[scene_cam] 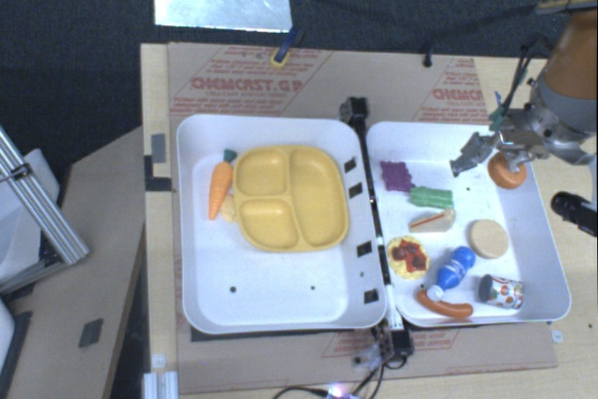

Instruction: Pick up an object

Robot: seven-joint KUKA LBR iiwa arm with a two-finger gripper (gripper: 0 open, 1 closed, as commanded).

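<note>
On the worktop [112, 201] the left bin [201, 294] carries a smooth orange carrot [219, 189] lying along the edge of a yellow plate [285, 198], a glossy plastic one pressed into three hollows, set near the bin's middle. The right bin [551, 280] is where my pickings lie, loosely scattered: a knobbly purple bunch of grapes [395, 175], a ridged green piece [431, 197], a hot dog bun [432, 220], a small pizza slice [407, 256], a red sausage [443, 304], a blue bottle [455, 267], a round tan biscuit [488, 238], and a printed cup [501, 292] lying on its side. My hand [478, 154] hangs over the bin's far right part, near an orange round thing [507, 173]. It grasps nothing that I can see; whether it is released or clenched I cannot tell. The scatter leaves gaps, so I judge a clean grasp likely.
</note>
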